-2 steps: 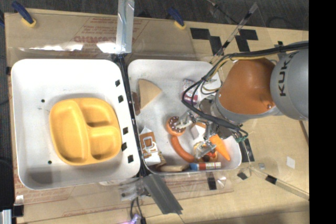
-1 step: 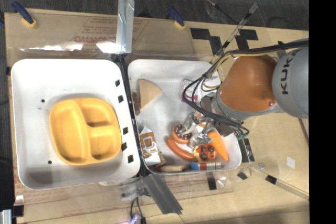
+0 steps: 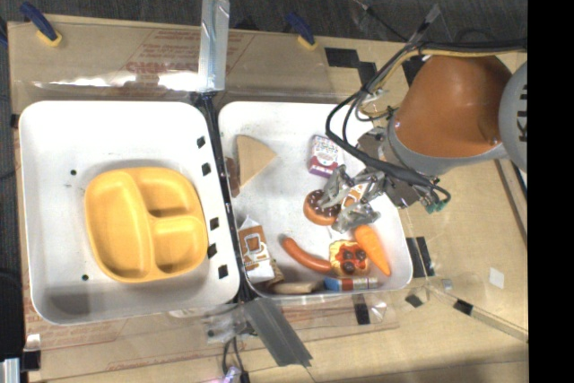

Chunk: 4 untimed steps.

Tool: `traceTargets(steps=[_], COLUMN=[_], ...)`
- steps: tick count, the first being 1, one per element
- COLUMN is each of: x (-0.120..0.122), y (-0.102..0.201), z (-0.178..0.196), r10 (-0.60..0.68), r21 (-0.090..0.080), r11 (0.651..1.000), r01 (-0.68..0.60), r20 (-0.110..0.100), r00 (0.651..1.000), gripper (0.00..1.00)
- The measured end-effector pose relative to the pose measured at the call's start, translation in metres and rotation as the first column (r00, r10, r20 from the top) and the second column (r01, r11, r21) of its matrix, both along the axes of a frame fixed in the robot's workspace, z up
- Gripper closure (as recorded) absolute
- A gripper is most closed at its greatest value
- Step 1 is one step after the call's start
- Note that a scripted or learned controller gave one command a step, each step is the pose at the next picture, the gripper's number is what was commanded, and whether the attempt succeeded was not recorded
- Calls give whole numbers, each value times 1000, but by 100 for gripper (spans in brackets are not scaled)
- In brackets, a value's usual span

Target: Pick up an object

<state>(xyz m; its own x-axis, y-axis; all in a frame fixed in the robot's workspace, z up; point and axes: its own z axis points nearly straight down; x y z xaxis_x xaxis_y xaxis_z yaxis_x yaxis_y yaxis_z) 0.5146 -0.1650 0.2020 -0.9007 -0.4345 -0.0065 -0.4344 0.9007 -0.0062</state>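
Gripper over the doughnut in the right bin

We see the gripper (image 3: 343, 200) low beside the brown doughnut (image 3: 318, 207), likely lined up for a grasp; we cannot tell its state or whether it grips anything. The carrot (image 3: 372, 249) and sausage (image 3: 305, 255) lie near. The right bin (image 3: 287, 117) adjoins the left bin (image 3: 40, 193), which holds a yellow tray (image 3: 143, 221), on a cardboard-covered bench (image 3: 475, 282).
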Motion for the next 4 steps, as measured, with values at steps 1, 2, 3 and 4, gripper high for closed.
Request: traceTargets(steps=[1, 2, 3, 4], x=[24, 101, 101, 53], y=[-38, -43, -43, -43], z=[-27, -93, -93, -109], r10=[-302, -200, -201, -241], r21=[2, 3, 3, 3], r11=[953, 980, 980, 970], r01=[302, 200, 201, 241], r20=[-7, -5, -5, -5], r00=[953, 980, 980, 970], gripper=[100, 100, 0, 0])
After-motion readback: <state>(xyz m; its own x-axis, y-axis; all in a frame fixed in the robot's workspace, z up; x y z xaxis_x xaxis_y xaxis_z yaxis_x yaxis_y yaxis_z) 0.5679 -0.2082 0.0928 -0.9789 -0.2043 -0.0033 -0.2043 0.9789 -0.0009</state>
